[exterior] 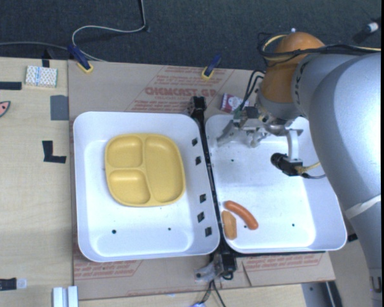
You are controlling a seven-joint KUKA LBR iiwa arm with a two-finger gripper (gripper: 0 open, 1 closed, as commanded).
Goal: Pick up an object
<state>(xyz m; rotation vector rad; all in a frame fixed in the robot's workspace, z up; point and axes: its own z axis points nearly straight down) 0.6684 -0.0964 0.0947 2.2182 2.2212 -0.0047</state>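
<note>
From the overhead camera, the right white bin [307, 203] serves as the landmark, and the grey arm [345, 126] with its orange band [288, 69] reaches in over the bin's far right part. The two-finger gripper [243, 132] hangs over the bin's far left corner, near the rim, its metal fingers [229, 133] spread apart with nothing between them (so it is released, not grasping). A black cable fitting [287, 164] sticks out from the wrist just inside the bin, nearer the camera than the gripper. On the bin's floor, toward its near left corner and well apart from the gripper, lies an orange-red hot dog sausage [242, 214], set at a slant. Just beside it, against the bin's left wall, lies a shorter tan piece shaped like a small bun or roll [229, 225]; the two look close enough to touch at one end, though I cannot tell for sure. Left of this bin, touching it along a row of black clips, sits the left white bin [93, 190], which holds a yellow three-compartment plate [144, 169] lying flat. Beyond the right bin's far left corner a small red-and-white packet [228, 102] lies on the cardboard sheet [166, 91].
</note>
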